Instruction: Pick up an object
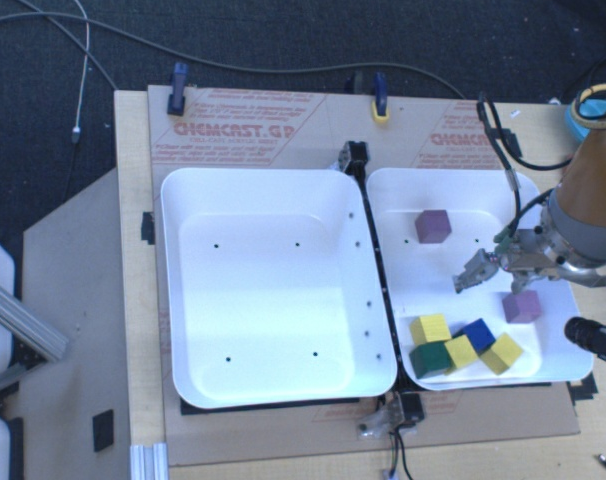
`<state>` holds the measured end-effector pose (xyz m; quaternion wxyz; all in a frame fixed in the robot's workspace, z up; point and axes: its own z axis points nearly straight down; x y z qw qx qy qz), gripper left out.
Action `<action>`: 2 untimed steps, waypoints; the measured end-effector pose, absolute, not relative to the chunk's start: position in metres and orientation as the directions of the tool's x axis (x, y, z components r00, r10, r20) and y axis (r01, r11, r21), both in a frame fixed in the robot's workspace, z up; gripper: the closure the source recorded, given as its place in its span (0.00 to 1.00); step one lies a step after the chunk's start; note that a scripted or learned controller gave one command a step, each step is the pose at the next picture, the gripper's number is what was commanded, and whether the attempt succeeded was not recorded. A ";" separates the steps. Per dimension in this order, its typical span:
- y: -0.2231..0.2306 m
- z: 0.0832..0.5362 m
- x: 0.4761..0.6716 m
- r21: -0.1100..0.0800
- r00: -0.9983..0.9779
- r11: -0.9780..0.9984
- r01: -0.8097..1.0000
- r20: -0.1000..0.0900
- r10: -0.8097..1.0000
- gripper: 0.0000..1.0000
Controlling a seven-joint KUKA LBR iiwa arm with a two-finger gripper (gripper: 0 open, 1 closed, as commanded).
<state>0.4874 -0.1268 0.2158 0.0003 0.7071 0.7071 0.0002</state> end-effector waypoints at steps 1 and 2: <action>-0.111 0.084 0.532 -0.008 -0.002 0.002 1.000 0.002 1.000 0.00; -0.128 0.088 0.599 0.003 -0.001 0.001 1.000 -0.001 1.000 0.00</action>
